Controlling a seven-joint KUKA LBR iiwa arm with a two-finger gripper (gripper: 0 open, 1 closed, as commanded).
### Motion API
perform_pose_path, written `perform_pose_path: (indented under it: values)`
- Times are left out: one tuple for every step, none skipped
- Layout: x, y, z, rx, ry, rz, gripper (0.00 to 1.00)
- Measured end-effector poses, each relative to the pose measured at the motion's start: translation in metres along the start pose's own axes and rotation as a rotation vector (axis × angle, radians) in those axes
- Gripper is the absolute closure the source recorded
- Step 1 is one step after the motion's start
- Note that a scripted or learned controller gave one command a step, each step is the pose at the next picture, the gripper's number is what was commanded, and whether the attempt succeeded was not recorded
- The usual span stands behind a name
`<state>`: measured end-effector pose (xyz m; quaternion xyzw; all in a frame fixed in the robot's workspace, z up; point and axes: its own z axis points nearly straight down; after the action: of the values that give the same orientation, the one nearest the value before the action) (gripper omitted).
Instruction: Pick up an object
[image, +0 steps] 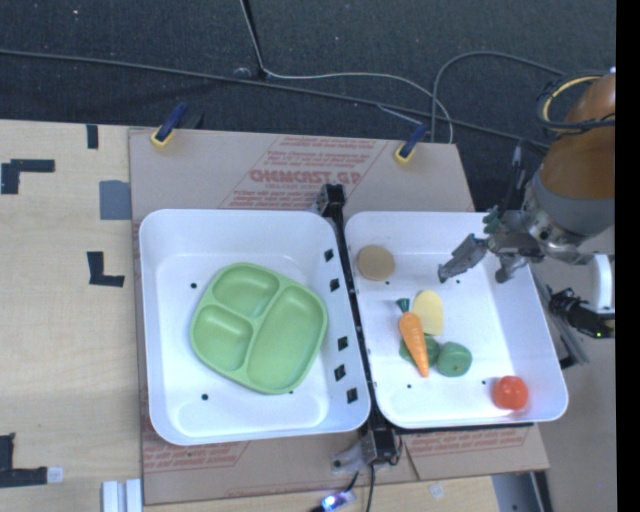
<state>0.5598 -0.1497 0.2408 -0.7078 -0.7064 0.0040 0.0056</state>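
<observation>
Right bin (520, 330): claw (480, 262) open near its right rim.

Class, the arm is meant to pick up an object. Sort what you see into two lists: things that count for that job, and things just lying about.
For the job:
end effector
carrot
tan round piece
yellow piece
green piece
tomato

Lying about:
green divided plate
yellow clamps
cables
</observation>
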Motion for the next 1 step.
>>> perform_pose_path:
  values:
    - [0.0004, 0.0024, -0.0066, -0.012, -0.002, -0.004, 0.00]
